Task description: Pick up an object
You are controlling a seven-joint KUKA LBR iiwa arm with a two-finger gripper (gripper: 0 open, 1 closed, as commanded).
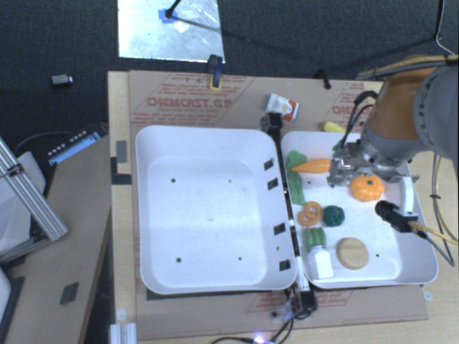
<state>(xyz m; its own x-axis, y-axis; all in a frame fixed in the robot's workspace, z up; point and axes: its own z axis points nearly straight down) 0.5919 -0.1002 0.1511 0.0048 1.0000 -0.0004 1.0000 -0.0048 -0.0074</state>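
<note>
gripper (341,169) low in the right bin (419,267), between carrot (313,166) and pumpkin (367,188); its grip can't be told.

Foil sheet (171,18): flat on dark floor, beyond the counter (179,95).
Yellow clamp (215,74): on the counter's far edge.
Aluminium rail (29,199): slanted, at left.
Small dark block (62,80): on floor, left.

The cardboard sheet (188,95) under the bins carries red printing, mirrored and too blurred to read
</note>
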